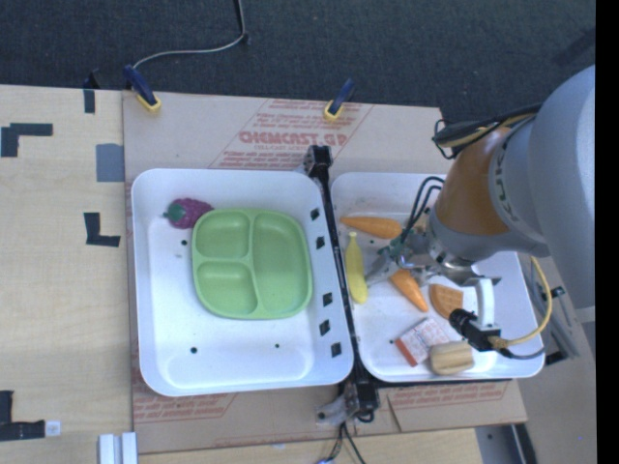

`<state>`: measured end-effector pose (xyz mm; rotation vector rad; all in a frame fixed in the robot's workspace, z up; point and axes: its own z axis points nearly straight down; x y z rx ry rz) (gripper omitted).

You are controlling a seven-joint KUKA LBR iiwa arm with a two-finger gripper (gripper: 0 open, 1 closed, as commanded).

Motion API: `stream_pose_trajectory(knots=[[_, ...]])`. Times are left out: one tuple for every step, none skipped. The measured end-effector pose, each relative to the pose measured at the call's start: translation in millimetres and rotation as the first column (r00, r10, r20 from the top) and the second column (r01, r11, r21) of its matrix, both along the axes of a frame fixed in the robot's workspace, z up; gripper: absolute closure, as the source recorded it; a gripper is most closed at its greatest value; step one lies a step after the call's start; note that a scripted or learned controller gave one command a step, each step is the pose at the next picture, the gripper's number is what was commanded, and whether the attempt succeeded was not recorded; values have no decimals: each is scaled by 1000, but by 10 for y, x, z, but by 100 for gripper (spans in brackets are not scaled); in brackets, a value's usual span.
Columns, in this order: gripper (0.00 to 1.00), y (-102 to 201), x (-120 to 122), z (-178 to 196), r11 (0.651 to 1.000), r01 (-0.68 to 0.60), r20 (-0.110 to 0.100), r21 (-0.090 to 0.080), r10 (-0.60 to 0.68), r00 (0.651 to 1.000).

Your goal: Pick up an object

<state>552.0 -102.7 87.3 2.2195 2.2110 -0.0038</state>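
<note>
Down in the right white bin (503, 363), the end effector (404, 251) sits low among the toy food, just beside a small orange carrot-shaped piece (408, 289) and right of a slim yellow corn-like piece (355, 269); whether its tips are spread or pressed together I cannot tell. A longer orange carrot-shaped piece (372, 226) lies on the far side of it. Nearer, a red-and-white printed packet (422, 339) and a tan bread-like roll (451, 359) rest close together. The left white bin (164, 346) carries a green divided plastic plate (251, 263), with a purple grape-like toy (187, 212) touching its far-left edge.
</note>
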Motion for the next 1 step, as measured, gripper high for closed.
stream_pose_trajectory(knots=[[100, 18, -2, 89, 1000, -2, -2, 2, 2, 1000]])
